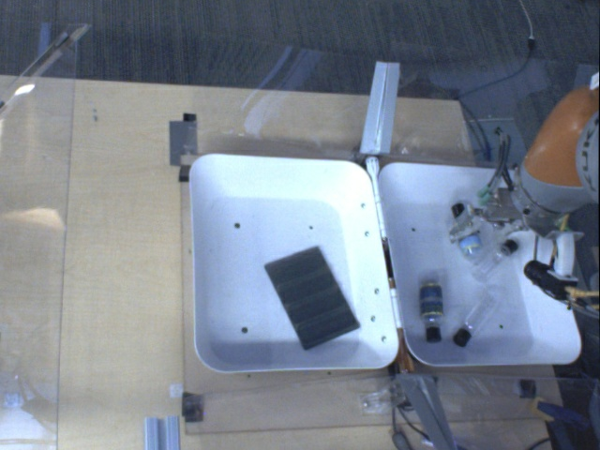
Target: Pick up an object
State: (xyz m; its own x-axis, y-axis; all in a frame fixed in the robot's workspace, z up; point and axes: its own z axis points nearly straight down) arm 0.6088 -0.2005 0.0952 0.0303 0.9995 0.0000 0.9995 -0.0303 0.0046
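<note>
The tabletop (103, 279) is pale wood with a smooth surface, and it carries two shallow white plastic bins with rounded corners, placed side by side and touching along one edge. The left bin (225, 195) holds one flat dark rectangle (311, 296) with fine ribs across it, like a piece of corrugated rubber or foam; it lies tilted, in the lower middle part of that bin, apart from all the walls. The right bin (412, 195) holds several small things. A short cylinder (430, 309), dark with a bluish band and a black cap, lies near the left wall of the right bin, toward its front. Just right of the cylinder is a clear, slim tube (478, 313) with a black end, hard to read against the white floor. The gripper (487, 231) hangs over the upper right part of the right bin, above and to the right of the cylinder and well apart from it; it is a cluster of small metal and clear parts under the grey wrist and the orange band (562, 143). Whether the fingers are released or clenched I cannot tell, because they are too small and mixed with shiny parts.
</note>
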